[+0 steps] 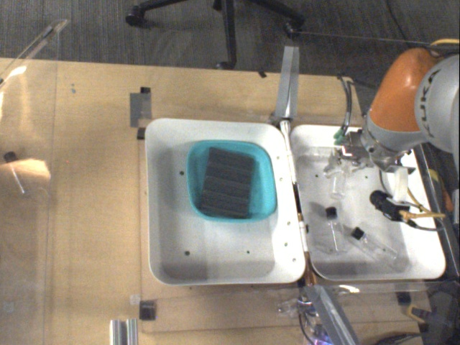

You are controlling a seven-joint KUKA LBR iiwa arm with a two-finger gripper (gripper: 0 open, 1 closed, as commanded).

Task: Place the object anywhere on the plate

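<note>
Starting at the near edge of the bench [79,228], the two white bins are sitting side by side, their rims almost touching. Nearer the camera than the hand [338,172], on the floor of the right bin [431,261], two small clear tubes with black caps are lying: one tube [333,230] almost straight below the hand in the view, the other tube [371,244] a little further toward the view's right. A black plug [382,201] with yellow wires is hanging just beside the hand, toward the arm's side.

The hand itself is hovering low over the far half of the right bin, under the grey wrist and the orange band [402,92], and it is carrying nothing that can be made out. Whether it is clenched or released, I cannot tell, since the parts are pale and clear against the white bin.

Well apart from the hand, toward the view's left and at about the same depth, the left bin [154,214] is holding the teal plate [267,189]. The dark grey ridged block [228,183] is lying flat on that plate, within its rim, a little tilted.

Beyond the hand, a grey metal post [289,77] is rising from between the bins, and farther still a black chair base [226,13] is standing on the carpet.
</note>
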